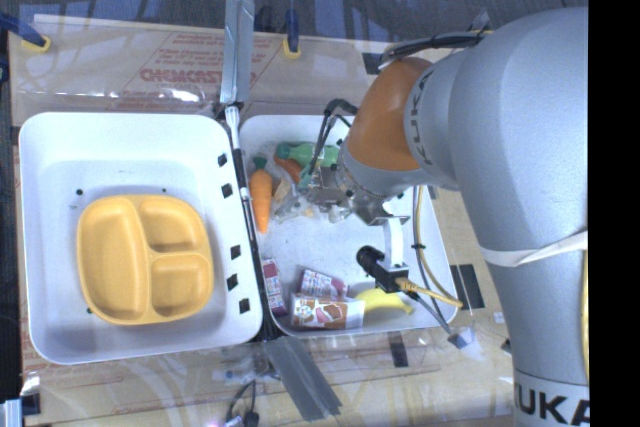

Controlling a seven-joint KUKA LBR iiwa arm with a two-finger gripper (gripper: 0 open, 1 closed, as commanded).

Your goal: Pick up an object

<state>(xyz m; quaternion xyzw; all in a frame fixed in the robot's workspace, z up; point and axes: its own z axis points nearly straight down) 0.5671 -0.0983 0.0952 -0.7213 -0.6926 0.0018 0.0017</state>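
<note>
My gripper [318,187] reaches down into the right bin [330,250] near its upper middle, under the orange band of the wrist. An orange carrot [261,198] lies just left of it by the bin's left wall. A green item [295,153] sits just above the gripper, partly hidden by it. A crumpled clear wrapper [287,202] lies between the carrot and the gripper. Whether anything is held is hidden by the wrist.
At the right bin's front lie a red-and-white packet [325,311], a second printed packet [322,283], a small packet [270,277] and a yellow banana-like piece [385,301]. A yellow divided tray [145,257] rests in the left bin [50,165].
</note>
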